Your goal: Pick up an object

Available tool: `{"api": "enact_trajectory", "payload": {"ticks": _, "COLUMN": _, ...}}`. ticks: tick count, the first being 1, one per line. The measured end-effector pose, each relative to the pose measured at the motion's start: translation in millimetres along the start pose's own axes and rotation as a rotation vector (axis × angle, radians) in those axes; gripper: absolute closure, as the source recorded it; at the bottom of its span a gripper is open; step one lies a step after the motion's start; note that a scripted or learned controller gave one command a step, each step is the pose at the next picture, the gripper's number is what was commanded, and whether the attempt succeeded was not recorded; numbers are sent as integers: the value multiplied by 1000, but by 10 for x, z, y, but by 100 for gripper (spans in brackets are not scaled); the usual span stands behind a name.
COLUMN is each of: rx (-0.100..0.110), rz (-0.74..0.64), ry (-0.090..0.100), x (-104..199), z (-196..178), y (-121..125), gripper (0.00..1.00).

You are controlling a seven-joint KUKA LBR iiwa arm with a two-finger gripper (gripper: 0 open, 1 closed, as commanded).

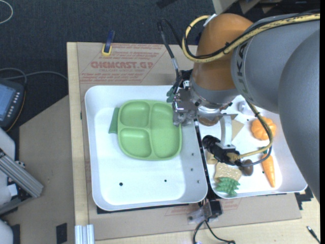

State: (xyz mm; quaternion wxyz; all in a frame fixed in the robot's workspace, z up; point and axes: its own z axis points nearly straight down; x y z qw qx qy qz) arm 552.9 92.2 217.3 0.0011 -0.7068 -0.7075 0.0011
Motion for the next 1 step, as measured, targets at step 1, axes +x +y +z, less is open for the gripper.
{"api": "enact_trajectory", "payload": {"ticks": 1, "rx": -4, "rz": -1, "ry": 0, "x": 9, "z": 26, "y": 70, "gripper": 100}}
